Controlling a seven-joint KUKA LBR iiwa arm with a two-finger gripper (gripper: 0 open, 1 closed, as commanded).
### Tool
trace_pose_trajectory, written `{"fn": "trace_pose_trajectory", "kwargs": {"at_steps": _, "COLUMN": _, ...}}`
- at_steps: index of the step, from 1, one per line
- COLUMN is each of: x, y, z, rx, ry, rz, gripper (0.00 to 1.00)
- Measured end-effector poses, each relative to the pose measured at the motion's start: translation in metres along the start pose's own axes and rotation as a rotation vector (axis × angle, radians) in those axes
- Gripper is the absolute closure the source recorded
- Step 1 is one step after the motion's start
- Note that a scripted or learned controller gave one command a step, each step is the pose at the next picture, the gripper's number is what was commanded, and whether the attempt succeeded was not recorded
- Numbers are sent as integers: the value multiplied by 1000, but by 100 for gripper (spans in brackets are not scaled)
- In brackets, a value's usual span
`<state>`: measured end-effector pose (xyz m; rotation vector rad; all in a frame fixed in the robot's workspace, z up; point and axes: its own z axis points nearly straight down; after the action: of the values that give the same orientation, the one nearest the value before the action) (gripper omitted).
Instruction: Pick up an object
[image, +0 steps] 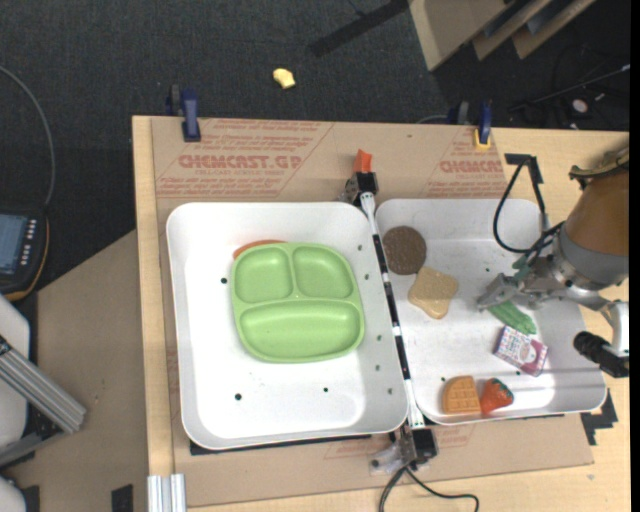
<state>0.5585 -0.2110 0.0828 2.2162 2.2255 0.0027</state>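
Note:
The right bin (470, 225) holds several small objects. A brown round cookie (404, 248) lies near its left wall, with a tan bread slice (433, 291) just below it. A green flat piece (514, 316) and a pink-purple packet (520, 350) lie toward the right. An orange waffle (460, 394) and a red piece (497, 395) rest by the front wall. My gripper (512, 287) reaches in from the right and hangs low just above the green piece. The arm's grey wrist (585, 262) covers the bin's right side.
The left bin (200, 400) carries a green divided plate (296, 301) with something orange-red peeking out behind its far left edge. A black cable (520, 190) loops over the right bin's far side. A thin divider rail (388, 300) runs between the bins.

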Motion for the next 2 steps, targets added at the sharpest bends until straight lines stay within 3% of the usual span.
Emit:
{"fn": "trace_pose_trajectory", "kwargs": {"at_steps": 1, "x": -1, "y": -1, "z": -13, "rx": -2, "ry": -2, "rz": 3, "gripper": 100}}
{"fn": "trace_pose_trajectory", "kwargs": {"at_steps": 2, "x": 69, "y": 24, "z": -11, "rx": -1, "ry": -1, "rz": -3, "gripper": 100}}
